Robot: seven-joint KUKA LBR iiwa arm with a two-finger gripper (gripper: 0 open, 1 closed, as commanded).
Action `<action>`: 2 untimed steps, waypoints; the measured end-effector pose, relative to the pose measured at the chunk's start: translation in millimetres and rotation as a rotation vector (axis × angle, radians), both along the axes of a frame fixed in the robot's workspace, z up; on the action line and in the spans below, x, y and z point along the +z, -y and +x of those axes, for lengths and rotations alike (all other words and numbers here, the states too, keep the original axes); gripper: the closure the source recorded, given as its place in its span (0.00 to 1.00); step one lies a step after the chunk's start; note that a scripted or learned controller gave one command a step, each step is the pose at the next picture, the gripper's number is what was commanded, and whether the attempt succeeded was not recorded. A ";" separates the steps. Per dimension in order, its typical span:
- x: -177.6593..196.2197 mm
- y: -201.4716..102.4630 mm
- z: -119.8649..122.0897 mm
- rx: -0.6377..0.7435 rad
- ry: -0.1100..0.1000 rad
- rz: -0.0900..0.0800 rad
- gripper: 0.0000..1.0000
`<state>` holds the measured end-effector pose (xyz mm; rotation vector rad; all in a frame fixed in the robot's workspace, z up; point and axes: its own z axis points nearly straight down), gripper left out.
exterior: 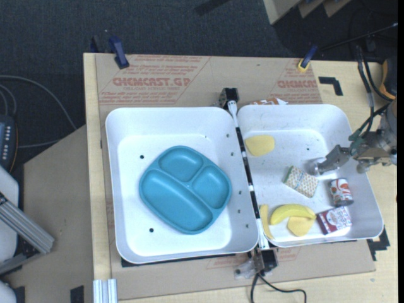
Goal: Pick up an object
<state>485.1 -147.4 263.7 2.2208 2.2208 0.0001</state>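
The right bin [297, 122] holds several small things. A pale yellow oval piece [259, 145] lies near its left wall. A patterned square packet [301, 182] sits mid-bin, a small red and white can [341, 192] to its right. At the front lie a yellow banana [291, 212], a yellow lump [300, 226] and a red and white packet [334, 219]. My gripper [317, 166] reaches in from the right and hovers just above and right of the patterned packet, with nothing seen in it.
A blue divided plate [183, 188] fills the middle of the left bin [126, 131]. The bins meet at a black ridge [243, 163]. Cables and arm hardware [372, 144] crowd the right bin's right rim. Blue and yellow clamps sit at the bench's back edge.
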 end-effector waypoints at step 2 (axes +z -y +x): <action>-176.1 66.9 17.8 -0.001 0.005 -0.003 0.00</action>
